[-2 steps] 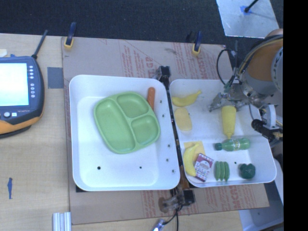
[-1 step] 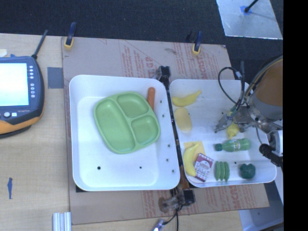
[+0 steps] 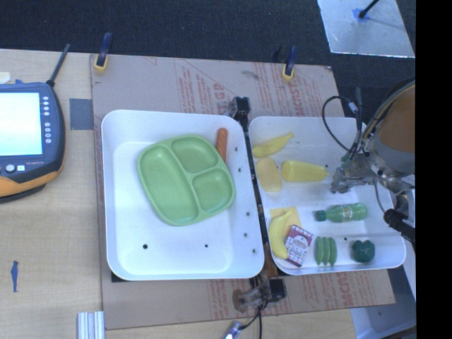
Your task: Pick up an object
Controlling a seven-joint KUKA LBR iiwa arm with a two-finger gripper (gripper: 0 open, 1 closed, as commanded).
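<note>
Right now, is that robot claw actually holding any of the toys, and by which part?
Nothing is held. The gripper hangs in the right bin, between the yellow block and green bottle.

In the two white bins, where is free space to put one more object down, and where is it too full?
Free: the left bin, its floor left of and below the green divided plate. Small bare patch in the right bin between the yellow banana and the gripper. Crowded: the right bin's lower half around the green bottle.

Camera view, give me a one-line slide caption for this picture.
Gripper over the right bin, near a green bottle and yellow toy food; a green divided plate lies in the left bin.
</note>
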